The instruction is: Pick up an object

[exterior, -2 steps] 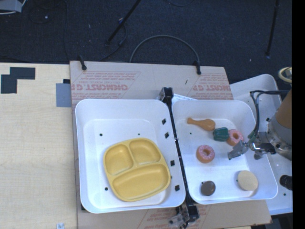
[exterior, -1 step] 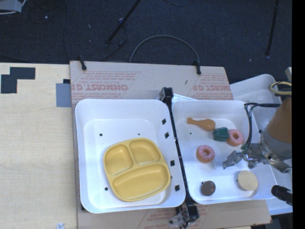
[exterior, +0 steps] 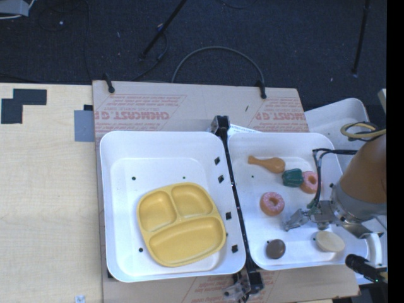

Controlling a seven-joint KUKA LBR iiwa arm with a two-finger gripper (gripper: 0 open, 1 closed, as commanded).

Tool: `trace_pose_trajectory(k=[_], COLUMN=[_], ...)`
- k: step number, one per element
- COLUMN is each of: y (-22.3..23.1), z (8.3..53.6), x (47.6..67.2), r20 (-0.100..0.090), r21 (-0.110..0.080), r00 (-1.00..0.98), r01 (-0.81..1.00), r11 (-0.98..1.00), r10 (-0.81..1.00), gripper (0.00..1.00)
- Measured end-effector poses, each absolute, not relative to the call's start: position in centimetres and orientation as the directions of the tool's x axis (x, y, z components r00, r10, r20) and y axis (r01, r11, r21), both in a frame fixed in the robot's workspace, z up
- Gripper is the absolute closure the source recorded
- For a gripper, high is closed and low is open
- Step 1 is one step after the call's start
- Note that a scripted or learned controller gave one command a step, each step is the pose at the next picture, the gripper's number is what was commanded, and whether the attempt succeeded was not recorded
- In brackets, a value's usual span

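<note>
Hand [exterior: 298, 219] open and holding nothing, low in the right bin [exterior: 252, 150] near its front edge, just right of the donut [exterior: 272, 203]: best to centre over the donut, descend straight, close only with both fingers astride it.

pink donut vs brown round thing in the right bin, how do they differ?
The pink donut has a centre hole; the brown round piece looks solid. The donut is pink-orange and larger; the brown piece is dark and smaller. The donut lies mid-bin, the brown piece near the front wall. Both lie free of the gripper.
</note>
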State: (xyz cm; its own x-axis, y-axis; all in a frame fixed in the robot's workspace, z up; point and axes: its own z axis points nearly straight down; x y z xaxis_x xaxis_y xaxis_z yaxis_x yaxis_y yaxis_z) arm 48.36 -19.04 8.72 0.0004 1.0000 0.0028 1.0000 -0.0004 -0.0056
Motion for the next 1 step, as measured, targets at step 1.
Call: trace_pose_trajectory(k=[1], y=[-19.20], z=[9.97], x=[48.38], r20=[0.002], r21=[-0.004], r00=[0.006], r01=[1.000], r11=[-0.005], r10=[1.000], gripper=[1.00])
